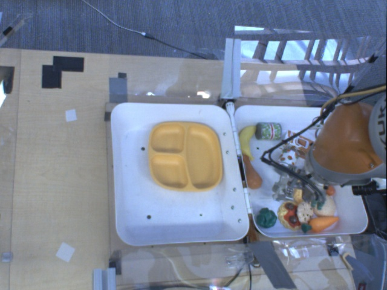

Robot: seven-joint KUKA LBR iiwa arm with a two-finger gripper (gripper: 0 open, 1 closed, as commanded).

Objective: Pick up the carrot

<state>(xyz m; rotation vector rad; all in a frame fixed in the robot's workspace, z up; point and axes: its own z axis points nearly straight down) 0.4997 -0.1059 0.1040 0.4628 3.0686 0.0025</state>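
Camera view: two white bins side by side on the wooden bench [54, 180]. Left bin [130, 216] holds a yellow divided plate [184, 156], sitting a bit toward 12 o'clock of the bin's middle.

Right bin [357, 219] is crowded. Banana [246, 139] at its 10 o'clock corner, small green-labelled can [269, 130] just beside it toward 3 o'clock. An orange-brown piece [251, 175] lies along the left wall, at 6 o'clock from the banana; too unclear to name. Broccoli [266, 217] near the 7 o'clock corner. Small mixed pile of toy food [295, 213] at 6 o'clock, partly under the arm.

Carrot [323, 223] lies flat near the bin's 5 o'clock edge, orange body with green top pointing to 9 o'clock, touching the toy pile.

Arm [344, 141] comes in from 3 o'clock, orange band over the right half of the bin. Gripper [299, 189] is low over the pile, at about 11 o'clock from the carrot, near it but not on it. Fingers blurred into clutter; cannot tell how they are set. Nothing seen held between them.

Black cable [290, 141] loops from the arm across the bin.
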